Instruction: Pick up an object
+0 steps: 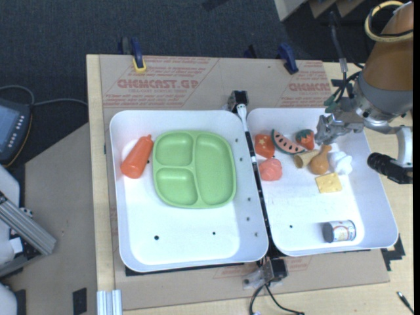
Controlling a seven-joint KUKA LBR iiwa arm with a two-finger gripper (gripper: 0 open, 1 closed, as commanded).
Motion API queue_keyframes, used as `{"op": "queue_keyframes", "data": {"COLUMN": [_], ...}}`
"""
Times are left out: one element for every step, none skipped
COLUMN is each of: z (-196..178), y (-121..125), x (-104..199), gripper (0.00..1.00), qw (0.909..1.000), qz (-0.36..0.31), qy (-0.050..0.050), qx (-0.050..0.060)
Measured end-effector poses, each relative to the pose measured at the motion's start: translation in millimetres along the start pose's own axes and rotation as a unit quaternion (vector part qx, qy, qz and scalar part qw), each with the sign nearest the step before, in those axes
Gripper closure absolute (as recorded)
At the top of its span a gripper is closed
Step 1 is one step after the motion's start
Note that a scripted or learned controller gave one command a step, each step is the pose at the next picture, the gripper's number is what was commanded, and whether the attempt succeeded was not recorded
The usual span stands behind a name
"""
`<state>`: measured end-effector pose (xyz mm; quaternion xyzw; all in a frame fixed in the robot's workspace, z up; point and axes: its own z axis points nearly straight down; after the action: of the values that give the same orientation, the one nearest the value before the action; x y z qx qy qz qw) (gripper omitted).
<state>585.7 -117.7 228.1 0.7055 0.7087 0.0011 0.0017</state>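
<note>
We see a counter (197, 77) covered with brown board that has red letters printed on it. Blue and yellow clips (136, 54) hold the board at the far edge. Around the counter the floor (98, 12) is dark blue-grey carpet. A black screen box (12, 130) with a wire sits on the left, and a grey metal bar (26, 225) lies below it.

Two white bins sit side by side on the board, touching in the middle. The left bin (184, 248) holds a green plate (195, 168) with three parts, and an orange toy carrot (136, 157) lies just beside the plate on its left.

The right bin (374, 222) holds small toys. Near its far left corner we see a red tomato (264, 146), a watermelon slice (289, 142) and a pink ball (270, 169). A brown pear shape (321, 161), a white lump (340, 161) and a yellow cheese block (329, 184) lie close together in the middle. A small can (338, 231) lies on its side near the front edge, well apart from the rest.

The arm (387, 77) comes in from the right, grey with an orange band. Its tool (326, 131) hangs over the far side of the right bin, just above the pear shape and next to a small red and green toy (304, 136). We cannot tell if the tool is open or closed, and we see nothing held in it.
</note>
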Motion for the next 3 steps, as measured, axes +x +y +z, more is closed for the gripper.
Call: {"op": "queue_keyframes", "data": {"z": [-4,7,6], "y": [19,26,41], "x": [43,91,155], "gripper": [1.00,1.00,1.00], "qw": [1.0000,1.0000,1.0000], "qz": [0.000,0.000,-0.001], "qy": [0.000,0.001,0.001], "qx": [0.000,0.003,0.000]}}
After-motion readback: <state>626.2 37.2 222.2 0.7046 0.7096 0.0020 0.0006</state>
